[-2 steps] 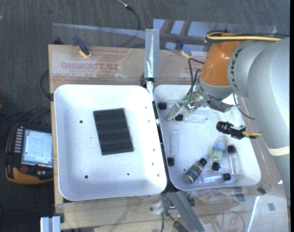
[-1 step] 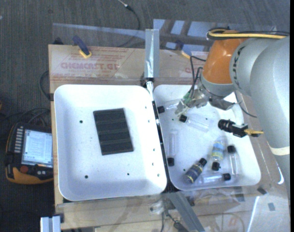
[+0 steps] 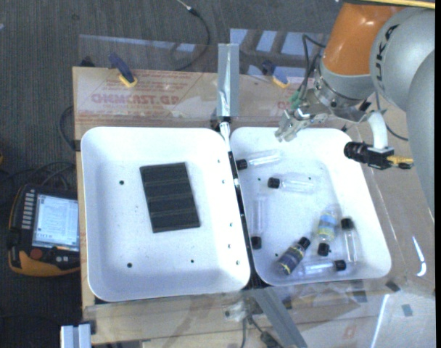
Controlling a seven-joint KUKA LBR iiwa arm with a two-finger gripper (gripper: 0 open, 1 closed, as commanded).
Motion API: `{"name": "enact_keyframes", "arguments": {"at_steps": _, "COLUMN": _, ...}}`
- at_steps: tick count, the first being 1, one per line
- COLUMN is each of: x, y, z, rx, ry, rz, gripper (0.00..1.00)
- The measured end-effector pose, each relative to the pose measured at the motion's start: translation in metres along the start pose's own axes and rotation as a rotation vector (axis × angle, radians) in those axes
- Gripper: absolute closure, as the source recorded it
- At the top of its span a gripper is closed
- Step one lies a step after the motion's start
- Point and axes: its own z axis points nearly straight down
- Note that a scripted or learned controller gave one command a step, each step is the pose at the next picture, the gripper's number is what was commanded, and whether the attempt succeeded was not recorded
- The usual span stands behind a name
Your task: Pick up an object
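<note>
While the arm hangs over the back of the bench: the whole matter, to my eye, is how the nearest vial lies from the fingers.

Gripper: the gripper (image 3: 289,125) hovers above the far rim of the right bin (image 3: 373,216), near that bin's back left corner, its pale fingers pointing down and to the left.

Hand state: the fingers look parted and nothing sits between them, so I judge it released and holding nothing.

Nearest thing: a clear vial (image 3: 258,159) with a dark cap lies on the bin floor just in front of and a little left of the fingertips, toward the camera.

Long axis: that vial lies nearly crosswise, cap end toward the divider between the bins, so a grasp across its body would want the fingers closing front to back.

Next candidate: a second clear vial (image 3: 291,185) lies farther forward, also roughly crosswise, cap on its left end.

Other things: a small dark bottle (image 3: 293,255) and several more vials crowd the near corner of the right bin, well apart from the gripper.

Left bin: the left bin (image 3: 104,267) holds a dark ribbed slab (image 3: 170,196), far from the arm.

Likely move: a short drop forward and down onto the nearest vial.
</note>
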Motion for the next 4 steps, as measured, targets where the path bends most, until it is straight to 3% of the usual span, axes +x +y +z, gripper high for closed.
{"name": "enact_keyframes", "arguments": {"at_steps": 1, "x": 0.000, "y": 0.000, "z": 0.000, "rx": 0.001, "ry": 0.000, "rz": 0.001, "gripper": 0.00}}
{"name": "enact_keyframes", "arguments": {"at_steps": 2, "x": -0.024, "y": -0.006, "z": 0.136, "rx": -0.001, "ry": 0.001, "rz": -0.048, "gripper": 0.00}}
{"name": "enact_keyframes", "arguments": {"at_steps": 3, "x": -0.015, "y": -0.052, "z": 0.140, "rx": -0.011, "ry": -0.003, "rz": -0.100, "gripper": 0.00}}
{"name": "enact_keyframes", "arguments": {"at_steps": 4, "x": -0.039, "y": 0.006, "z": 0.142, "rx": 0.002, "ry": 0.003, "rz": -0.101, "gripper": 0.00}}
